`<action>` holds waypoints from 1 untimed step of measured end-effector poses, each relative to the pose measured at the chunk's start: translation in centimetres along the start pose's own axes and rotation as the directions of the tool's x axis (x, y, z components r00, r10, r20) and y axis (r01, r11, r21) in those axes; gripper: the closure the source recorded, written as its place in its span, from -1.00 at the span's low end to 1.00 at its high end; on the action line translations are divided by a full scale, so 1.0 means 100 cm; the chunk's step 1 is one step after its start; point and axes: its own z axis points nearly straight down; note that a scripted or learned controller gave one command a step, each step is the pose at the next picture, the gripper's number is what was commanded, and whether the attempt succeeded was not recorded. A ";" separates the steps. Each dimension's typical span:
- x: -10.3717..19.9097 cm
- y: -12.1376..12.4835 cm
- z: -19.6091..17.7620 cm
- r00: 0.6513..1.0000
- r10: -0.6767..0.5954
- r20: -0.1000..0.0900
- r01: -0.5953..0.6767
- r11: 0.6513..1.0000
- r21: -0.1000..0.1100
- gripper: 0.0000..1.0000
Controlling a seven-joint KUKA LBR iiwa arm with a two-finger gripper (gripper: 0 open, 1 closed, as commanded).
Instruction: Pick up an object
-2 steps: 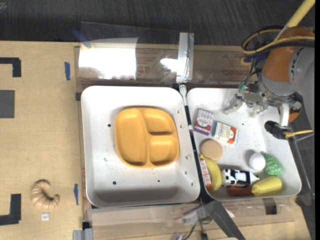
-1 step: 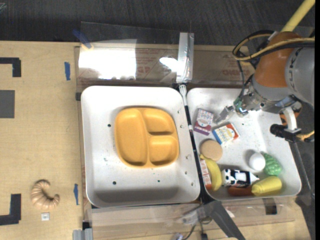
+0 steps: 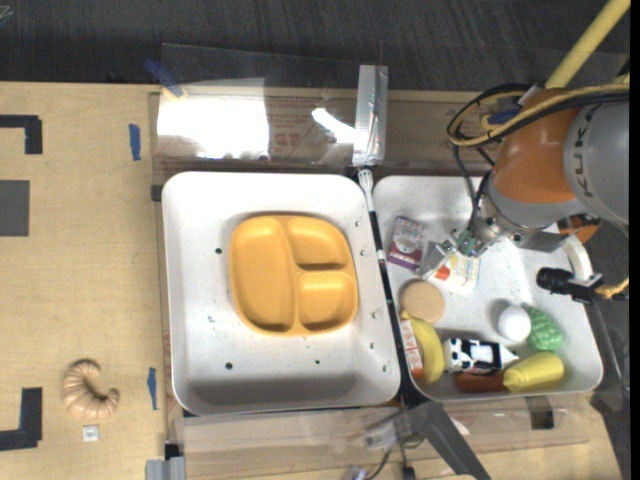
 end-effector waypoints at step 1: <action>-0.002 0.002 -0.012 1.000 0.002 0.005 -0.002 1.000 -0.007 1.00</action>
